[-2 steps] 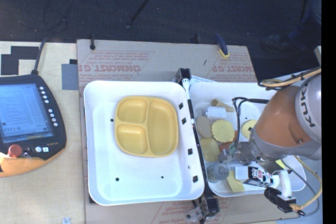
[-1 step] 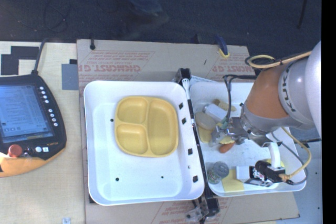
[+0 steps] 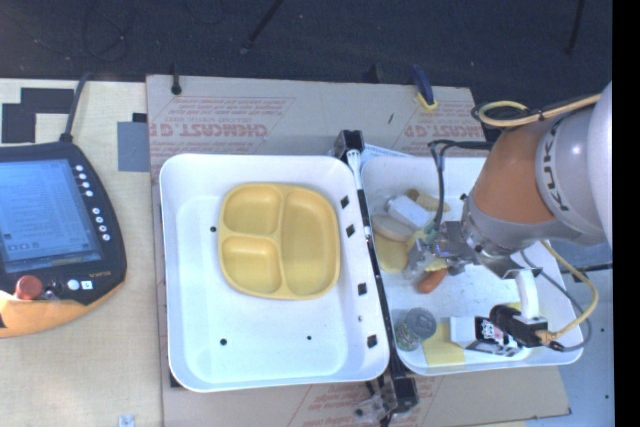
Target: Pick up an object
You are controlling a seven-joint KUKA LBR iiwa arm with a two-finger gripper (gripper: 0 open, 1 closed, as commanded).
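Note:
My gripper [image 3: 432, 260] hangs low in the middle of the right bin [image 3: 455, 180], below the arm's orange band. Right under its tip lies a small orange-red object [image 3: 430, 282], with a yellow piece [image 3: 391, 253] just to its left. A white block [image 3: 407, 212] lies toward the bin's back. Along the front edge sit a grey round lid [image 3: 415, 326], a yellow sponge-like square [image 3: 442, 349] and a white and black item [image 3: 492, 331]. The fingers are hidden among the clutter.
The left bin [image 3: 190, 315] bears a yellow divided plate [image 3: 279, 240]. A tablet pendant [image 3: 55, 225] rests on the bench at far left. Cables trail from the arm across the right bin's right side. Cardboard lies under both bins.

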